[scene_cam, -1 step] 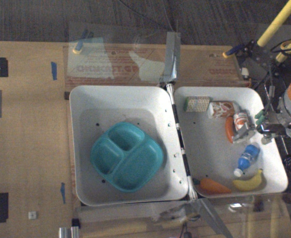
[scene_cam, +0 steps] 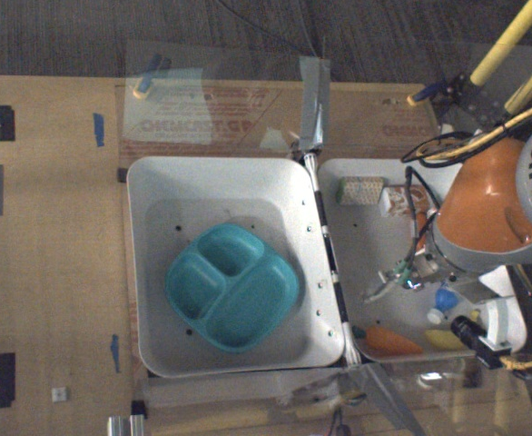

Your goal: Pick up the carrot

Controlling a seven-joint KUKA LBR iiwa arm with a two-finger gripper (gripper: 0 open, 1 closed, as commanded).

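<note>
While poised over the middle of the right bin (scene_cam: 375, 243), gripper (scene_cam: 395, 280) low above the floor, well apart from the carrot (scene_cam: 393, 341) at the bin's near edge by its near-left corner; finger state impossible to tell; teal divided plate (scene_cam: 232, 286) flat in the left bin (scene_cam: 148, 243); sponge (scene_cam: 361, 190) at the right bin's far edge

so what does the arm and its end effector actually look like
The arm is grey with a broad, rounded orange band above the wrist. Black and yellow cables loop across it. The end effector is small, pale metal, with thin wiring and a bluish glint beside it.
</note>
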